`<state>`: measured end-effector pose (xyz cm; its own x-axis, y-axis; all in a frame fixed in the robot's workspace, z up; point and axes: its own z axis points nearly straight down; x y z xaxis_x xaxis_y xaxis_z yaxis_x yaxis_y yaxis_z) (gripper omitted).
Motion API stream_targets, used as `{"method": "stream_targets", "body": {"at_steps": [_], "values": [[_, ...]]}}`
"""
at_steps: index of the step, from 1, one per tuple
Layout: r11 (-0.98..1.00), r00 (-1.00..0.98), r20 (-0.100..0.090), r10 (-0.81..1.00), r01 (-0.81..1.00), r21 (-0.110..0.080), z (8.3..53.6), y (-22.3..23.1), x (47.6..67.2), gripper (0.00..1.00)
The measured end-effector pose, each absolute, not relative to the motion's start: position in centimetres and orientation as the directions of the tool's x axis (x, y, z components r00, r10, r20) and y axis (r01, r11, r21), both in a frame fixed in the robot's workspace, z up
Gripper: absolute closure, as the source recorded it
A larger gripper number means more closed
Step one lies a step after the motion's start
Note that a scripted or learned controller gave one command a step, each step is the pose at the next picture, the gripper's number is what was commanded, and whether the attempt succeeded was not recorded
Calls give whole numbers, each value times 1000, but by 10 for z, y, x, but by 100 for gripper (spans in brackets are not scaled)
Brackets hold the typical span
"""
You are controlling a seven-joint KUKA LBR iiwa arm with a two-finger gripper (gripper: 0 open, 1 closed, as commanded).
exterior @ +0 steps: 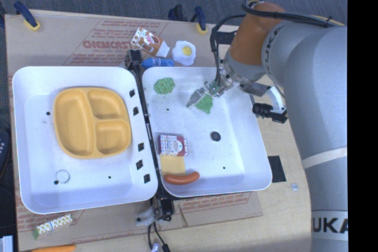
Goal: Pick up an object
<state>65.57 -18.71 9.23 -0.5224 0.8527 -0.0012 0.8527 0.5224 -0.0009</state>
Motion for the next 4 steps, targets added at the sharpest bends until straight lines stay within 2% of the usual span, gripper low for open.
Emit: {"method": "stream_targets", "body": {"at_steps": [1,2,3,4], "values": [[526,-526,-2,851,851,-1,103,-187,656,100],[658,-658,2,753,753,-2,92,-142,657,100],[658,-658,2,753,753,-2,92,-142,657,0],[972,-972,3,235,235,-1,92,-111,645,0]]}}
